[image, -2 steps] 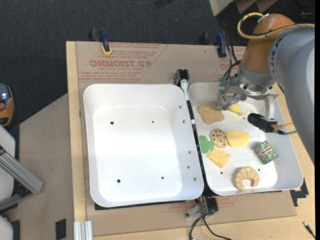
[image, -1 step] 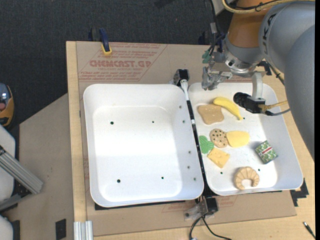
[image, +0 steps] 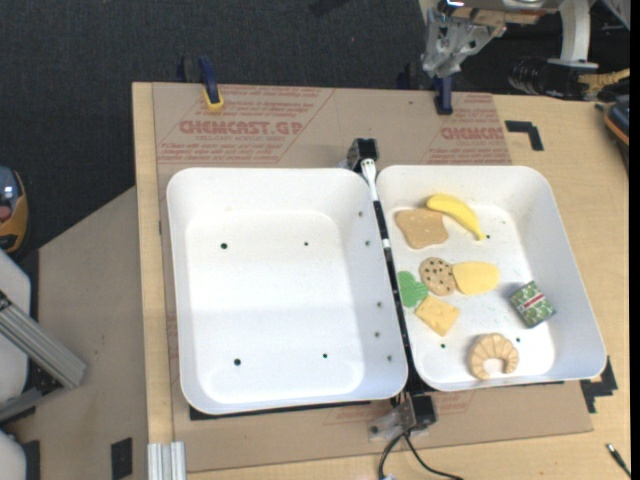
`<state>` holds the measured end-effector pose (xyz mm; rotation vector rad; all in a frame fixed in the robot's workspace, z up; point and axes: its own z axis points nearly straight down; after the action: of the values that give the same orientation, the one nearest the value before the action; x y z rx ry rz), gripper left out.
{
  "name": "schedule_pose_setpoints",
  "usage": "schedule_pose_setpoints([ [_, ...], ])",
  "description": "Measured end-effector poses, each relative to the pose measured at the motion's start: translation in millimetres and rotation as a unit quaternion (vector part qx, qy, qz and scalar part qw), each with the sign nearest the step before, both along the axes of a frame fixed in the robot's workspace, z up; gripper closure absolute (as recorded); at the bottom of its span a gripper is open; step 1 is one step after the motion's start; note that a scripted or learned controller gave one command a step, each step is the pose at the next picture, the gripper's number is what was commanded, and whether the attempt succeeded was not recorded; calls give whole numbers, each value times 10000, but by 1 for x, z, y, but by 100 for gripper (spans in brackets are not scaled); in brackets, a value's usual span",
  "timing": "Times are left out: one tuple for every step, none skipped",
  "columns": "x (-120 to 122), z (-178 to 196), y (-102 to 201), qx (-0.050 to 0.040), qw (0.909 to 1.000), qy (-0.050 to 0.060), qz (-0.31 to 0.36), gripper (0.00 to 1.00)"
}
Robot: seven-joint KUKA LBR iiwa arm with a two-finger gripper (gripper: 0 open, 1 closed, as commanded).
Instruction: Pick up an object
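Hanging above the right bin (image: 570, 268)'s far edge, the gripper (image: 445, 60) held nothing visible, its opening indiscernible; the banana (image: 455, 214) lay below it, angled.

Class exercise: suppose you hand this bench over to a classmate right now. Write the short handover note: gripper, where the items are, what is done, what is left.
Gripper: raised above the far edge of the bench, behind the right bin; nothing seen between its fingers, open or shut unclear.
Items, all in the right bin: banana at the far side, bread slice beside it, cookie touching the yellow lemon-like piece, green leaf-like piece, cheese wedge, green carton near the right wall, croissant nearest the camera.
Done: nothing picked yet.
Left: descend into the right bin, grasp one item, lift it.
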<state>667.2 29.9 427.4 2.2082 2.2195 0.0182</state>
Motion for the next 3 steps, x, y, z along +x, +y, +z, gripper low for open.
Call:
schedule_pose_setpoints([
  [-4,-62,107,-1,10000,98,3,100],
  [-56,-59,127,-2,9999,102,-12,100],
  [-66,-103,132,-7,9999,97,-24,100],
])
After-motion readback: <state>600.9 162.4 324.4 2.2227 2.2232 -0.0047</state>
